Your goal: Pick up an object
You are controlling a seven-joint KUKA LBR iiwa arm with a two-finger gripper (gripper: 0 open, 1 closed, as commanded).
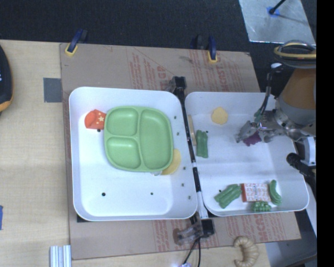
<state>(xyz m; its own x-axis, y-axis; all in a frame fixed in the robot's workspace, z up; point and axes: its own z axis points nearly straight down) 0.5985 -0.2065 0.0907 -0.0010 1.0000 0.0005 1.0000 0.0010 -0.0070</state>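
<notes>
End effector [255, 133] low in right bin [234, 159], upper right part, fingers closed around small purple object [251, 138]. Yellow round piece [219, 115] just left of it. Green pieces [228, 195] and red-white packet [255, 192] near right bin's front edge. Left bin [89, 188] holds green divided plate [138, 138], red item [94, 119] touching plate's left.

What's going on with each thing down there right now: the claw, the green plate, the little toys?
gripper: low in right bin, around a purple object
green divided plate: flat in left bin
red piece: partly under plate's edge
yellow disc: lying loose, right bin
green pieces: lying near front wall
</notes>
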